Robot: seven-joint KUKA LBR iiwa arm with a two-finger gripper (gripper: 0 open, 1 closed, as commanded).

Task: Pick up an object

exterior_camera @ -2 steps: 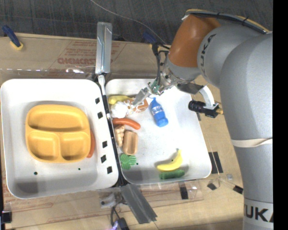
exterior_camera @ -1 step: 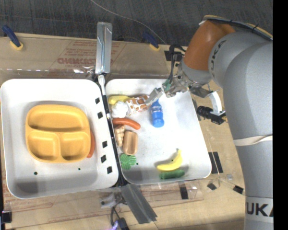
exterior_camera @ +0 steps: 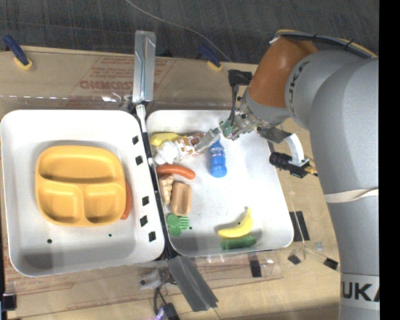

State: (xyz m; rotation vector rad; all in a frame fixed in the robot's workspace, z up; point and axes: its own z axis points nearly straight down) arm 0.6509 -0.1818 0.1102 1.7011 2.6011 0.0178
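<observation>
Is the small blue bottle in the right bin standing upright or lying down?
Lying down. The blue bottle shows its whole side from above, its length along the floor of the right bin, near the gripper.

- Blue bottle (exterior_camera: pixel 217 161): lay near the right bin's middle.
- Yellow banana (exterior_camera: pixel 236 225): curved, rested near the front wall atop a green piece (exterior_camera: pixel 239 243).
- Hot dog (exterior_camera: pixel 176 172): lay beside the divider.

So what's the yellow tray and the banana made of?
The yellow tray looks like molded plastic, matte, with smooth rounded compartments. The banana seems like toy plastic too, evenly colored with a slight shine, though I can't be sure from here.
</observation>
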